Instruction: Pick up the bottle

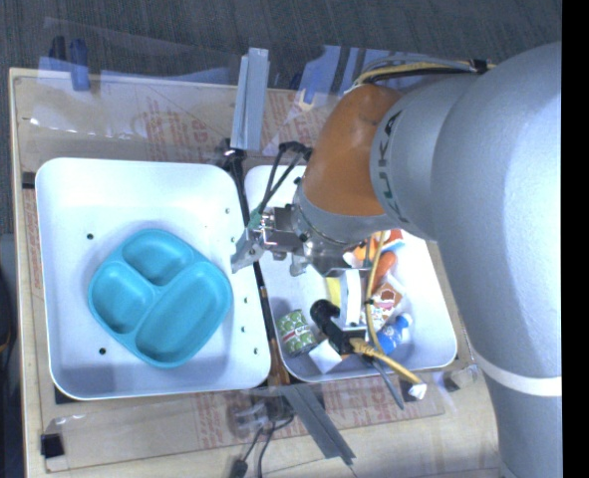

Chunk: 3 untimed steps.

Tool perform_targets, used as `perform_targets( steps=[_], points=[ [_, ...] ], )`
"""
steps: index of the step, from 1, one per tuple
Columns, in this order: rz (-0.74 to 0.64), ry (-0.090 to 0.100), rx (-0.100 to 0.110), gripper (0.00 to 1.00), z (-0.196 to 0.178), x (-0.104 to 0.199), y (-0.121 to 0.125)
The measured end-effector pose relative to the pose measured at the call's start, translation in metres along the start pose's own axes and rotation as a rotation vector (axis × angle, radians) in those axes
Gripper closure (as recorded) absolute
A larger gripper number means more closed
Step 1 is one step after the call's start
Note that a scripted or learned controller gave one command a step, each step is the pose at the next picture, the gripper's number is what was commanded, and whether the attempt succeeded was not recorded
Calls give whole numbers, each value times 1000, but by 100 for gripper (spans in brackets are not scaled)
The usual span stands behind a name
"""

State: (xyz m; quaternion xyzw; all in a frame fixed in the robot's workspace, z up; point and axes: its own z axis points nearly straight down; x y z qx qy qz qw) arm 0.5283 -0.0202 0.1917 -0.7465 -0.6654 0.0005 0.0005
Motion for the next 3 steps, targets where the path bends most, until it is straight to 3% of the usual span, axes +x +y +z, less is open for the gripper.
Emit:
perform_targets(
  steps=[1, 2, 3],
  points=[
    [167, -1, 4, 0, 2, 74, 74],
    [157, -2, 9, 100, -7, 76, 73],
    [120, -1, 1, 100, -113, 149, 95]
  ],
)
